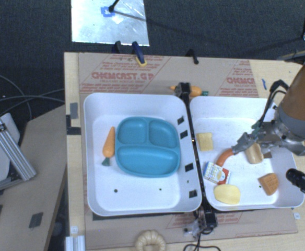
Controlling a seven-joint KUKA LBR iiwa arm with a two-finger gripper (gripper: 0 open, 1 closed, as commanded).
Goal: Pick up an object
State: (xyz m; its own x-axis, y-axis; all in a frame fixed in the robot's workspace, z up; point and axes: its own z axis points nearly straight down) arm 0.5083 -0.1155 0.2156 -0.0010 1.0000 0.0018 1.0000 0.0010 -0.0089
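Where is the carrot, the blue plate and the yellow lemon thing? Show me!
carrot (108,142): camera view, middle of its orange body.
blue plate (147,161): camera view, bare floor of its big compartment.
yellow lemon-like piece (227,194): camera view, middle of its top.

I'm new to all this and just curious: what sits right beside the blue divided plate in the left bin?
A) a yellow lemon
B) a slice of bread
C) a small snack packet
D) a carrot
D: the orange carrot lies just left of the blue plate in the left bin.
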